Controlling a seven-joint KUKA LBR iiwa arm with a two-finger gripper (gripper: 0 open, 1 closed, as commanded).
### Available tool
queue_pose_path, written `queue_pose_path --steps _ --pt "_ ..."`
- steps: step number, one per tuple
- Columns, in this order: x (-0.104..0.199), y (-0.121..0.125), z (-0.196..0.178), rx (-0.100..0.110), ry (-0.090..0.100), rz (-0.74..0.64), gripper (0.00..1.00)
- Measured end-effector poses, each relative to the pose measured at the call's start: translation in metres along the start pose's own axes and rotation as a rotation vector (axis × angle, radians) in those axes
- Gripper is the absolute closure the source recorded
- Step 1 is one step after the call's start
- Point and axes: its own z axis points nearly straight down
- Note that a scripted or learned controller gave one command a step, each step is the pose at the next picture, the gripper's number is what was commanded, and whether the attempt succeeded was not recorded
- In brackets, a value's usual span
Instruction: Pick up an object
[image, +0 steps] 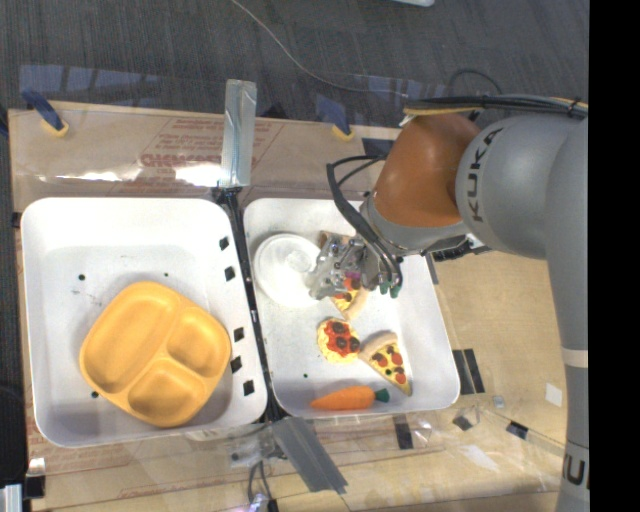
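Reaches in from the frame's right: grey arm (530, 180), lettered KUKA, bent low over the right bin (440, 350), presumably to get at the toys there. At lower left, left bin (40, 300) keeps a yellow divided plate (155, 350) apart (likely a drop spot). At centre, gripper (350, 272) hangs over a small pizza piece (346, 299); open or closed, cannot tell. Below, round pizza (338, 340), pizza slice (388, 362), carrot (343, 399), all loose and reachable. Faded red print on the cardboard (180, 150) at upper left, unreadable.
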Motion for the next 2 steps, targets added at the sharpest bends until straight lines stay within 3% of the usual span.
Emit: queue_pose_path --steps 1,2 --pt "0.071 -0.093 0.002 0.003 0.008 -0.370 1.00" --pt "0.036 -0.030 0.030 0.007 -0.016 -0.050 1.00"
